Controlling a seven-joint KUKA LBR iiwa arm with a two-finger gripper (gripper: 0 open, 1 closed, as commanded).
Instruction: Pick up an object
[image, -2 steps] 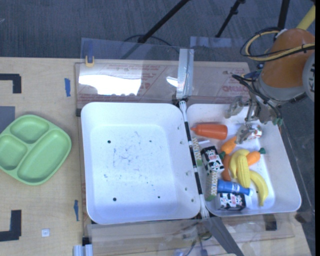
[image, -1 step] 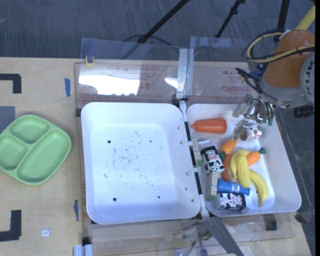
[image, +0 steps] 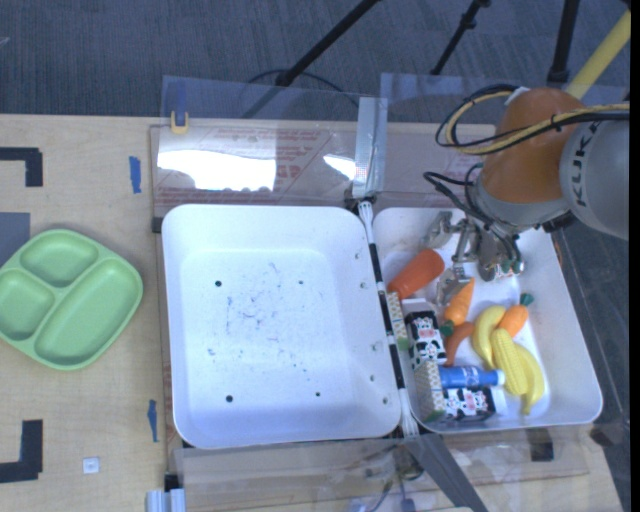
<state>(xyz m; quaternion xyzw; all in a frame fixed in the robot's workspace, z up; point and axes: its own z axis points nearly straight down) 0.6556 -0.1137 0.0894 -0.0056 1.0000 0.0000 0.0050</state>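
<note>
Camera view, looking down at a slant: the gripper (image: 478, 262) hangs over the rear part of the right bin (image: 575, 395), with the grey arm (image: 600, 180) and its orange band (image: 530, 145) entering from the right. Whether the jaws are open or closed cannot be told; nothing is visibly held between them.

Contents of the right bin lie crowded toward its left and front. A large carrot (image: 415, 272) lies just left of the gripper, long axis diagonal, thick end up-right and narrow end down-left toward the bin's left wall. A smaller carrot (image: 459, 302) sits just below the gripper, long axis near upright in the view. A third carrot (image: 512, 320) with green top lies to its right, touching the banana bunch (image: 512, 358), whose long axis runs from upper left to lower right. A blue tube (image: 468, 377) lies crosswise near the front, between two black-and-white cartons (image: 426, 340).

Open floor remains along the right bin's right side and rear right corner. The left bin (image: 270, 320) adjoins it. A green divided plate (image: 65, 298) rests on the worktop (image: 80, 190), well apart at far left.
</note>
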